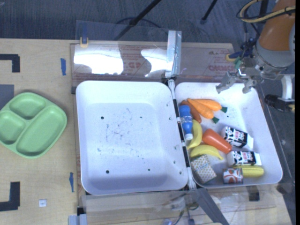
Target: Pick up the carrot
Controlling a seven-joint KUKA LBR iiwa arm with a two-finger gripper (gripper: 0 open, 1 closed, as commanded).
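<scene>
Gripper [236, 82] hovers over far rim of right bin [271, 139], fingers spread apart, nothing between them. Carrot [205, 107] lies flat in the same bin's far half, just nearer camera than gripper, tip against blue bottle [186, 118]. Bananas [201, 142], milk cartons [238, 146] crowd behind it; approach from far side looks freest.

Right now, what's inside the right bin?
The right bin holds the carrot, a blue bottle, two bananas, an orange-red piece and small cartons. They overlap, so anything underneath is hidden. The gripper is above the far rim.
</scene>
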